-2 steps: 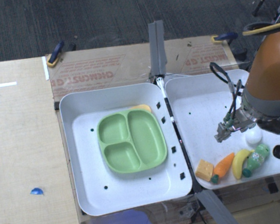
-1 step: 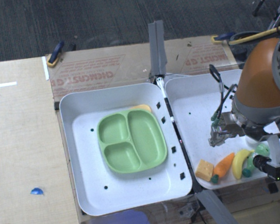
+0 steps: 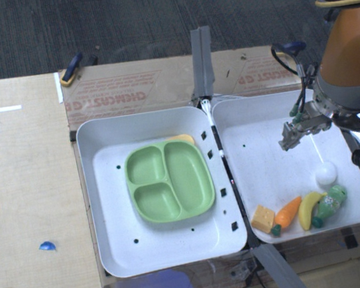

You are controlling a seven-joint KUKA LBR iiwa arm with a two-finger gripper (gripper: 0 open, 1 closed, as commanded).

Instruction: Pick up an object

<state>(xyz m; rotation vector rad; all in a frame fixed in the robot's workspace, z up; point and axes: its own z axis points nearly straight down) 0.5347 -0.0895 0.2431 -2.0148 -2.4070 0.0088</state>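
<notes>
My gripper (image 3: pixel 297 132) hangs over the upper middle of the right bin (image 3: pixel 258 128), reaching in from the right under the orange band. It stands well above and apart from the objects. Along the right bin's front edge lie a tan cheese block (image 3: pixel 263 218), an orange carrot (image 3: pixel 286 214), a yellow banana (image 3: pixel 308 210) and a green bottle-like toy (image 3: pixel 329 204). A white egg (image 3: pixel 325 174) rests just behind the green toy.
The left bin (image 3: pixel 106 184) holds a green divided plate (image 3: pixel 170 180) with a yellow item (image 3: pixel 182 137) peeking out behind it. A grey divider post (image 3: pixel 202 63) rises between the bins. Cables (image 3: pixel 291 56) hang beside the arm.
</notes>
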